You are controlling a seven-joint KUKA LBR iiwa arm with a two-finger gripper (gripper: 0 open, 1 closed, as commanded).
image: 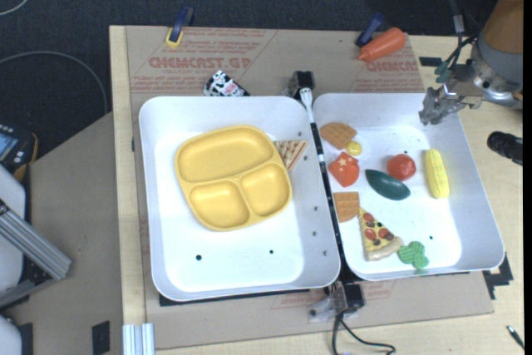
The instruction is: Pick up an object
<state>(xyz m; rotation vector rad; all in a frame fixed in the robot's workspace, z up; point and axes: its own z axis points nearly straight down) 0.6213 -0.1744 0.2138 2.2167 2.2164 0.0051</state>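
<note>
My gripper [432, 114] hangs over the back right corner of the right bin [465, 237], with nothing visible between its fingers. Below it in that bin lie a yellow corn cob [435, 173], a red tomato [401, 166], a dark green avocado-like piece [387, 184], a red pepper [343, 170], a small yellow piece [355, 149], a brown cookie [337, 133], a cracker [347, 205], a pizza slice [376, 234] and green broccoli [413, 253]. The corn cob is the nearest item to the gripper.
The left bin [241, 270] holds a yellow divided plate [233, 176] with a waffle wedge [291, 151] at its right edge. An orange carrot [382, 44], a blue-yellow clamp [177, 27] and a black-and-white toy [224, 85] lie on the bench behind the bins.
</note>
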